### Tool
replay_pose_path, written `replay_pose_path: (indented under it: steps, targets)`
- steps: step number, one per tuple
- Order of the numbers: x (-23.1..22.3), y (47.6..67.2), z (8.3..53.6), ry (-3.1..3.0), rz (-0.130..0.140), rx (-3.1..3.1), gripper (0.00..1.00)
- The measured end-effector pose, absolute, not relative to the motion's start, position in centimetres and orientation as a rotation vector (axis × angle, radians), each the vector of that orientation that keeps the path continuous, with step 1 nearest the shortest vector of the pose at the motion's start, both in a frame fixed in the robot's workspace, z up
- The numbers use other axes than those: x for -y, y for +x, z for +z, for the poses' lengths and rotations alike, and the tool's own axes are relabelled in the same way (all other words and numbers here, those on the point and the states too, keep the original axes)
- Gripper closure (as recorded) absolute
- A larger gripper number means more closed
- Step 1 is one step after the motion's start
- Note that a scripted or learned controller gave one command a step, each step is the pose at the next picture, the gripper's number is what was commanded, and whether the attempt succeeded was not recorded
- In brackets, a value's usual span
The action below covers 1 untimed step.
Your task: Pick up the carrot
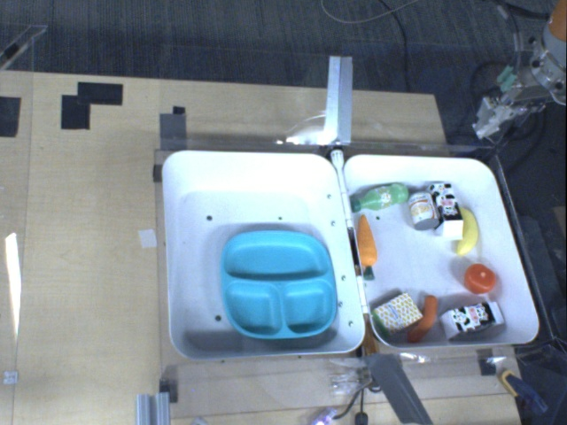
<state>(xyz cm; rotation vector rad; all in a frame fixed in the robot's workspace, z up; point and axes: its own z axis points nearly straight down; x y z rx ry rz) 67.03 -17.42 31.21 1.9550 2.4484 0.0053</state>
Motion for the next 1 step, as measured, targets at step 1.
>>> replay_pose_path:
  steps: [1]
  targets:
    - [20.49,66.67,31.45,1.744,0.005,-2.601,1.00]
